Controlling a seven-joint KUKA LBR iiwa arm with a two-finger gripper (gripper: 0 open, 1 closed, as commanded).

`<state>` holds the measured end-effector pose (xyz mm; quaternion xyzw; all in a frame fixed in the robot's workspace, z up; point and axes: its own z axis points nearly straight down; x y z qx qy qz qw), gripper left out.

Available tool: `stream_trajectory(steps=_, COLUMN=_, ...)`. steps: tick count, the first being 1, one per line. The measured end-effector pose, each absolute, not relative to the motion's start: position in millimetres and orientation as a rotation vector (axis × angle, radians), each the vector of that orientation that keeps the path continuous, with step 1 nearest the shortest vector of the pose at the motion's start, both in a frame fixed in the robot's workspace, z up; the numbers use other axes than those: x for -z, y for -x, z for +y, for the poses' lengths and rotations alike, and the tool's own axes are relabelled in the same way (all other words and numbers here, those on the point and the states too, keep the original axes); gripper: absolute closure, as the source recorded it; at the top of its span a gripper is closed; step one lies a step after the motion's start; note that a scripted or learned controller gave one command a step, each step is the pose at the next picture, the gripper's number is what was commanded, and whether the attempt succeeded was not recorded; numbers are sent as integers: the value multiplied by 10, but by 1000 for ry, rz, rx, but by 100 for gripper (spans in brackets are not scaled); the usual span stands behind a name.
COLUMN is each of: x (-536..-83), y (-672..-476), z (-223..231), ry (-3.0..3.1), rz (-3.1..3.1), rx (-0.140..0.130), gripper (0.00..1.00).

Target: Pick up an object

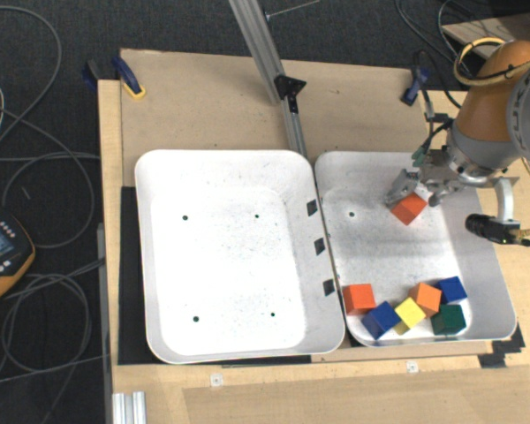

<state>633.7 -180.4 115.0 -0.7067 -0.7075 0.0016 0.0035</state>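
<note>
An orange-red cube hangs above the right bin's floor, tilted, between the fingers of my gripper. The gripper is shut on it and sits over the upper middle of the right bin. Below it, along the bin's near edge, lie several loose blocks: an orange one, two blue ones, a yellow one, another orange one and a dark green one.
The left bin lies beside the right one, with black clips on the shared rim. A slanted metal bar crosses the bench's back. Cables and a handheld device lie on the floor at left.
</note>
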Motion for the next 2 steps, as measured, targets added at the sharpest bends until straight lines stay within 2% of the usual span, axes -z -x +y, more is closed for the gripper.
stream_trajectory(steps=1, x=-1307, y=-6360, z=-1811, ry=2221, rz=-2223, rx=2, gripper=100)
stream_trajectory(steps=2, x=-1857, y=-6395, z=-1703, ry=2223, rz=-2228, rx=7, gripper=100)
